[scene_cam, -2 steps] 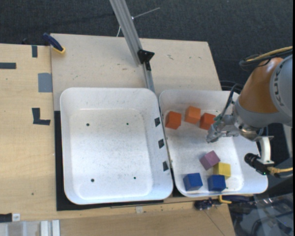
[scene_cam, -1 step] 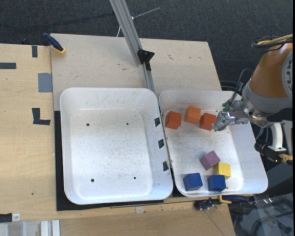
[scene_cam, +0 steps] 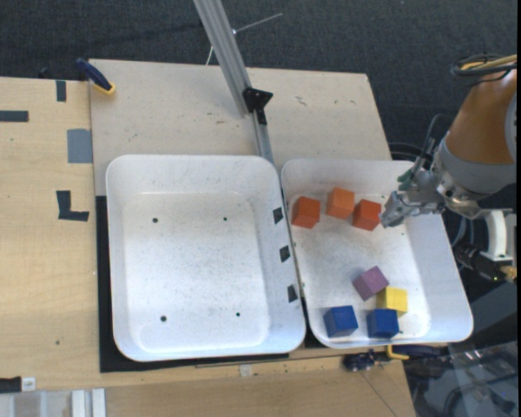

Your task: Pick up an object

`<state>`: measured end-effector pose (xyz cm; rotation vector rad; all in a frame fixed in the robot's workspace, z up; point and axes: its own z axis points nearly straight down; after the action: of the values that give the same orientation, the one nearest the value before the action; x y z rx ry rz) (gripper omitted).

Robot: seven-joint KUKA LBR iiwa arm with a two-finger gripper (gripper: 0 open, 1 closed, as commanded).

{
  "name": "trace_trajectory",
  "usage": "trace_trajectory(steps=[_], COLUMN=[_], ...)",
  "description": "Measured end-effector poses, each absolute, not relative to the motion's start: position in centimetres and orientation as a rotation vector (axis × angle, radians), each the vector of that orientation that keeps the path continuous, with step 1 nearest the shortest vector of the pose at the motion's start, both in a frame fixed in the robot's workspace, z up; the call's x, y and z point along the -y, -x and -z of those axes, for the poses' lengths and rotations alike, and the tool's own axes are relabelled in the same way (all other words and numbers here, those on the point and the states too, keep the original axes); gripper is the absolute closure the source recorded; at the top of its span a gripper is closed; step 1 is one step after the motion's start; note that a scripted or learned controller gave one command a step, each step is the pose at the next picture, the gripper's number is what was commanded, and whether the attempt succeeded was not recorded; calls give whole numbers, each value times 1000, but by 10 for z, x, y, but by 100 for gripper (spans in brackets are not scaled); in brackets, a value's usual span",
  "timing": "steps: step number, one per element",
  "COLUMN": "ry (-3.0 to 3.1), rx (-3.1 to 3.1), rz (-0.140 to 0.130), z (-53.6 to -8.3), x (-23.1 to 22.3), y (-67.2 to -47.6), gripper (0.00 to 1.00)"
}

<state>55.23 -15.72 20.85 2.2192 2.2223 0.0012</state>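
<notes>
Jaws: state cannot be told; the tips are too small and blurred to read.

Gripper (scene_cam: 391,215): low over the right bin (scene_cam: 438,276), at its upper right part, reaching in from the right. Nothing is seen between its fingers.

Arm (scene_cam: 478,137): grey with an orange band, behind and to the right of the gripper.

Red cube (scene_cam: 366,215): just left of the jaws, touching them or nearly so; which one cannot be told.

Orange cube (scene_cam: 339,203): left of the red cube, close beside it.

Second orange cube (scene_cam: 306,212): farther left in the same row, near the bin's left wall.

Purple cube (scene_cam: 370,281): below the jaws, nearer the camera, tilted, apart from the row.

Yellow cube (scene_cam: 394,300): just below and right of the purple cube.

Blue cube (scene_cam: 382,322): directly below the yellow one, touching or nearly touching it.

Second blue cube (scene_cam: 339,320): left of the first blue cube, near the bin's front wall.

Left bin (scene_cam: 195,259): well left of the jaws, beside the right bin.

Metal pole (scene_cam: 228,46): up and left of the jaws, running at a slant from the top edge down to the gap between the bins.
</notes>
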Motion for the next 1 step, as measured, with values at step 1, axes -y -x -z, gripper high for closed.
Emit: trace_trajectory(steps=[1], ry=[-2217], rx=[-2229], rz=[1], z=[-204], x=[108], y=[-550], gripper=[100])
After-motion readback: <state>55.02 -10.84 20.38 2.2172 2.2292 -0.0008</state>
